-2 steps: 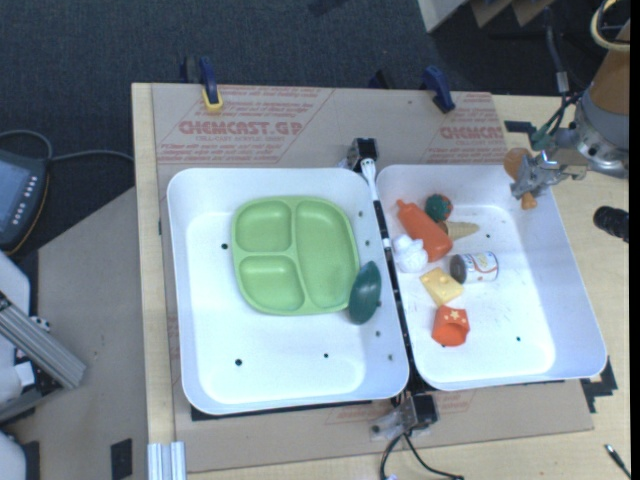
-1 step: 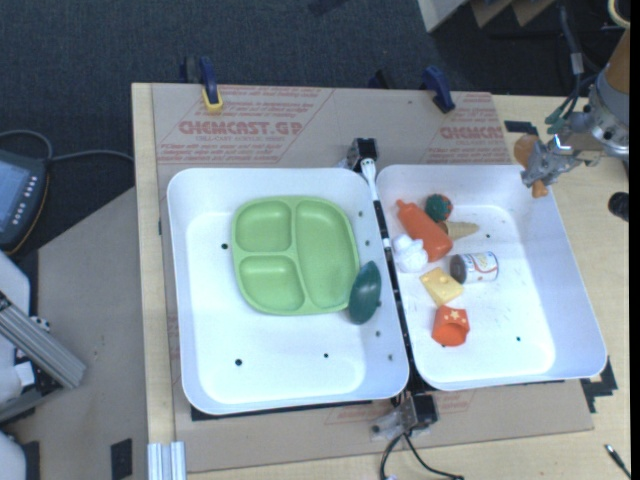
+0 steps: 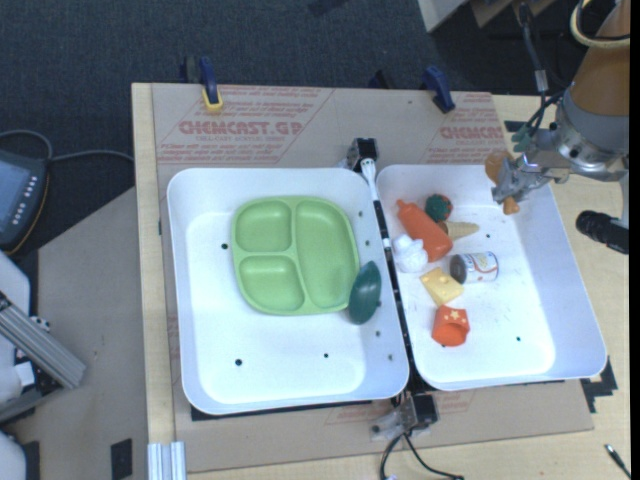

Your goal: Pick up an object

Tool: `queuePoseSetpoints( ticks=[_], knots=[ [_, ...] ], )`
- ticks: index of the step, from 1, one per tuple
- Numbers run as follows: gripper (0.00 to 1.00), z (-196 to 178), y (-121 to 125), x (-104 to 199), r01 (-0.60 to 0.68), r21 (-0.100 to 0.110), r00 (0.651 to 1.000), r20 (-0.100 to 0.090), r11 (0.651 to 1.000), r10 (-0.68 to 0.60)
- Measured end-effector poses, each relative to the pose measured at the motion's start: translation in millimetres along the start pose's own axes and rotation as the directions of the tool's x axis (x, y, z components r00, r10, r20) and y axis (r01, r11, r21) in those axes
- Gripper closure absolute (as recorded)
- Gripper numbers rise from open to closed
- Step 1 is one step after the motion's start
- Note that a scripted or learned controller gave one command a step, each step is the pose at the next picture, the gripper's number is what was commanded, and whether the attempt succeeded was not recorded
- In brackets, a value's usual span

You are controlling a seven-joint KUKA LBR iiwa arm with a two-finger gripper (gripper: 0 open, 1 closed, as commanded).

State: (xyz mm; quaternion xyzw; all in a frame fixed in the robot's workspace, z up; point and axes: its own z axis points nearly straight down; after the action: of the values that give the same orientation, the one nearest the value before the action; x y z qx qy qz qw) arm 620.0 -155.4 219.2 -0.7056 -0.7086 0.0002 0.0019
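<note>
- Step: the hand (image 3: 512, 190) hangs over the right bin's (image 3: 560, 298) far edge; something small and orange sits at its tips, but I cannot tell whether it is gripped.
- Next, if empty: descend on the toys.
- Right bin: bottle (image 3: 423, 228), can (image 3: 474, 266), cheese (image 3: 441, 286).
- Left bin (image 3: 200, 298): green tray (image 3: 294, 254).

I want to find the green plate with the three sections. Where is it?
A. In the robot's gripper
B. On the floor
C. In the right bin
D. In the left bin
D: the green plate lies flat on the floor of the left bin, with a dark green object leaning at its right edge; the toys and small can sit in the right bin.
</note>
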Motion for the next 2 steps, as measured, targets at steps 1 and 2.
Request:
queuePoseSetpoints(
  ticks=[1,2],
  knots=[
    [1.00,-8,-20,56,0.002,-0.001,1.000,0.000,1.000,-0.002],
    [1.00,-10,-38,117,0.002,0.000,1.000,-0.001,1.000,-0.002]
  ],
)
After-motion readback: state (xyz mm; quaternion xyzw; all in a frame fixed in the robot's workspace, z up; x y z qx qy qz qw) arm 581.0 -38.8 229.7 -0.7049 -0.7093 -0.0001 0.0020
